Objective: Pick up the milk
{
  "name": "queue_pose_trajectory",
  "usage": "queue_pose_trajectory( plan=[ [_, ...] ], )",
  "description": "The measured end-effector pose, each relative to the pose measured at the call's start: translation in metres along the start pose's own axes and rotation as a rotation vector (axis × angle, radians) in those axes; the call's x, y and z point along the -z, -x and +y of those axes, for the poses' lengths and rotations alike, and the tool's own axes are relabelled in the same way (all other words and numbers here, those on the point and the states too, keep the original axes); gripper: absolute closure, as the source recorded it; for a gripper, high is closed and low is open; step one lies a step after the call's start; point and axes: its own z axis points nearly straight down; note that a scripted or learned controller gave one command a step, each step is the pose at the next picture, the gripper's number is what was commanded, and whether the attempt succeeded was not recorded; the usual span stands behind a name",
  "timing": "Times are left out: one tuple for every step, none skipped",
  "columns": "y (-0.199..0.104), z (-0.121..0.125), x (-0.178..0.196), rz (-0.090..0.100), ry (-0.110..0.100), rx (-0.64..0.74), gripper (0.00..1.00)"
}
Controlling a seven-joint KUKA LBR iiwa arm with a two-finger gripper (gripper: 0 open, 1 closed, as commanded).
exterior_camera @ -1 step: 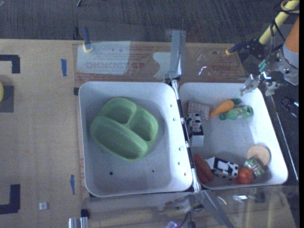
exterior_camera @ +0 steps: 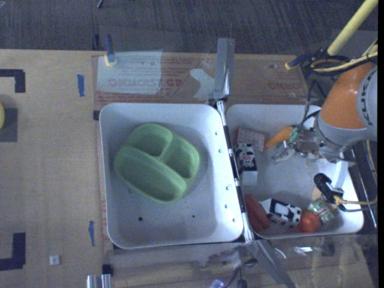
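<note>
A small milk carton (exterior_camera: 246, 158) with black cow patches stands against the left wall of the right bin (exterior_camera: 354, 224). A second cow-patterned carton (exterior_camera: 284, 211) lies on its side near that bin's front edge. My gripper (exterior_camera: 287, 150) hangs over the middle of the right bin, to the right of the upright carton and just below an orange carrot (exterior_camera: 279, 138). It is apart from both cartons, and nothing shows in its grasp. The arm's orange band (exterior_camera: 353, 101) sits above the bin's right side.
The left bin (exterior_camera: 114, 221) holds a green divided plate (exterior_camera: 158, 161). In the right bin lie a brown waffle-like piece (exterior_camera: 252, 138), a red sausage (exterior_camera: 257, 213) and a red fruit with green leaves (exterior_camera: 311, 220). Cables trail along its right wall.
</note>
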Motion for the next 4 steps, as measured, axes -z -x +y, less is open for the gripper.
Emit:
queue_pose_trajectory(
  plan=[
    [0.001, 0.002, 0.012, 0.000, 0.006, -0.002, 1.00],
    [0.017, -0.050, 0.127, -0.001, -0.001, -0.151, 1.00],
    [0.055, -0.096, 0.121, 0.001, -0.004, -0.104, 1.00],
    [0.058, -0.100, 0.051, 0.001, -0.003, -0.044, 1.00]
  ],
)
